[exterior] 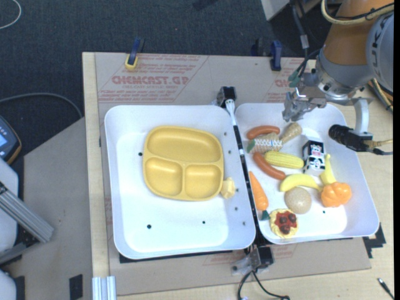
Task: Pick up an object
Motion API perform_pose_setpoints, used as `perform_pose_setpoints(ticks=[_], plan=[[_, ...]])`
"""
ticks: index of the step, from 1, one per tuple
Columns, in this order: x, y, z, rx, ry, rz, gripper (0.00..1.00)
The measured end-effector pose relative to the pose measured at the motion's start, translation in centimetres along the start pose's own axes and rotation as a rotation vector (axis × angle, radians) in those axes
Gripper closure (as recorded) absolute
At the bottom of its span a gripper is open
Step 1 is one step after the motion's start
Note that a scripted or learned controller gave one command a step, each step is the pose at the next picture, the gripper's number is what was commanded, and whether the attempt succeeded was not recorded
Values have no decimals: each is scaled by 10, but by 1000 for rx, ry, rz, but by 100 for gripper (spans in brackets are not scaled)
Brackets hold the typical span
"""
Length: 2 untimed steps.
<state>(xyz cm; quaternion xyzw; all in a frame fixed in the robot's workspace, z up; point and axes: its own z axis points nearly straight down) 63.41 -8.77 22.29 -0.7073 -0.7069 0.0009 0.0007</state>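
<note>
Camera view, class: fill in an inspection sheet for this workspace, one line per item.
Surface: bench board bearing left bin and right bin.
Job's things: in the right bin, corn cob, banana, carrot, orange pepper, two sausages, potato, pizza slice.
Clutter: yellow divided plate in the left bin.
Grippers: gripper above the right bin's far edge; finger state unclear.
Cables: white cable on the floor; wires at the bench's near edge.
Surroundings: dark carpet.
</note>
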Motion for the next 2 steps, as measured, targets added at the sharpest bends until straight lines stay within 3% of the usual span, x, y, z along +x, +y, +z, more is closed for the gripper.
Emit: perform_pose_setpoints(ticks=[1,2], plan=[[19,1,-2,-1,0,-1,100],[7,3,-12,-6,-1,0,100]])
